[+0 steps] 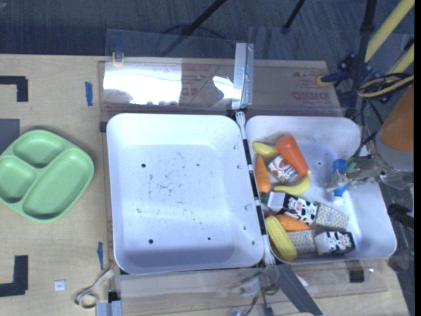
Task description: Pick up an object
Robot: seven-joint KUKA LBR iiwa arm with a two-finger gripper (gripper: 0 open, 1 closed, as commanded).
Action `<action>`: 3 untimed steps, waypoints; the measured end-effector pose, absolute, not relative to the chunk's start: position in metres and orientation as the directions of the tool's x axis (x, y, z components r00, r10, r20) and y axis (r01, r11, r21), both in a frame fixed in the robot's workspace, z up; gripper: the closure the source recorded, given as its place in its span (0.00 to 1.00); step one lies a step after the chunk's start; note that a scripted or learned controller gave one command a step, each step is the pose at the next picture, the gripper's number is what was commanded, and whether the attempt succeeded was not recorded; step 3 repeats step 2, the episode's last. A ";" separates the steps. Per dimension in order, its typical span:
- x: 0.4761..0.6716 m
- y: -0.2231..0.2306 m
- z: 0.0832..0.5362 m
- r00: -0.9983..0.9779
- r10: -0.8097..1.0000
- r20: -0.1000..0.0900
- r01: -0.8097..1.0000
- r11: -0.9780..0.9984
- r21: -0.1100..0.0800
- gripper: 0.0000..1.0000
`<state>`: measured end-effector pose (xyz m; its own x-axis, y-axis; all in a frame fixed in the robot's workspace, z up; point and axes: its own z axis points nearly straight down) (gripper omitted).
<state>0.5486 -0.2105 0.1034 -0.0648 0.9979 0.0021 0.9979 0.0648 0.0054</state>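
Observation:
The right white bin (329, 129) holds a pile of toy food along its left and front sides. An orange carrot (291, 151) lies at the top beside a yellow banana (263, 148). A red-and-white packet (283, 170) sits just below them. A cow-patterned carton (301, 209) lies in the middle, and a yellow corn cob (279, 239) with a second carton (335, 241) lies along the front. My gripper (339, 178) reaches in from the right, low over the bin's bare right half, clear of the pile. A small blue part shows at its tip.
The left white bin (177, 189) is next to the right one. A green divided plate (43, 174) rests on the bench at far left. A clear panel (177, 78) stands behind the bins. The arm's orange band (398, 127) sits at the right edge.

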 end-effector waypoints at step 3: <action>0.582 -0.102 0.253 -0.168 0.986 0.000 0.986 0.168 0.002 1.00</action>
